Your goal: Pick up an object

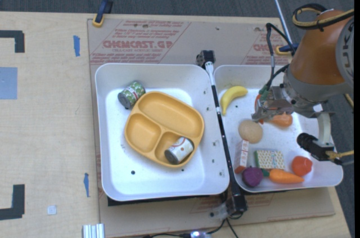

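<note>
while the jaws (spread unclear) hang low, an orange object [281,120] lies beneath.

Arm [323,57] cut off by the right edge; its wrist overlaps an orange object [281,120] (identity unclear), and the can [131,94] label is illegible.

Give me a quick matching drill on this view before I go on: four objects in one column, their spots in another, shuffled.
Objects:
1. banana
2. small can
3. green-labelled can
4. carrot

Places:
A. in a compartment of the yellow tray
B. right bin, near front edge
C. left bin, beside the tray's upper left
D. right bin, upper left corner

Pairs: 1-D, 2-A, 3-C, 4-B
</note>
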You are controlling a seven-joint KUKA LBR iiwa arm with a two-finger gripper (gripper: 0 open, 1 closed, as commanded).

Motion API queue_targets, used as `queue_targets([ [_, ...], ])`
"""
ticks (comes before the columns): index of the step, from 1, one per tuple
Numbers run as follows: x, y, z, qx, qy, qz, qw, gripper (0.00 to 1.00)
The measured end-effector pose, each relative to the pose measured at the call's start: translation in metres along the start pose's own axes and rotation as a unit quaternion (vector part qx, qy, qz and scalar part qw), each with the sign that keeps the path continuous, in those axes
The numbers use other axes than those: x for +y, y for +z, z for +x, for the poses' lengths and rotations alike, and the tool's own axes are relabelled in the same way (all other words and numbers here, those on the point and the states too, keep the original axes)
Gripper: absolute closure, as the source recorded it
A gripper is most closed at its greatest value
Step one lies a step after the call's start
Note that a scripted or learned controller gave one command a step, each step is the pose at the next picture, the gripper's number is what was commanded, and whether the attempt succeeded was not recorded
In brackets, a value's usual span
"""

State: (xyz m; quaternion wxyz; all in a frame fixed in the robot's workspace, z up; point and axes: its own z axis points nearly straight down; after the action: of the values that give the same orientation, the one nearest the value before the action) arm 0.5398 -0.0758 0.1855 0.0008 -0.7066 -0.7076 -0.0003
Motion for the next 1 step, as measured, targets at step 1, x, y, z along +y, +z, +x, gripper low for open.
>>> queue_targets([
  [1,-0.0005,0.0006,-0.0004,0.000,0.001,0.001,1.0000,0.00],
])
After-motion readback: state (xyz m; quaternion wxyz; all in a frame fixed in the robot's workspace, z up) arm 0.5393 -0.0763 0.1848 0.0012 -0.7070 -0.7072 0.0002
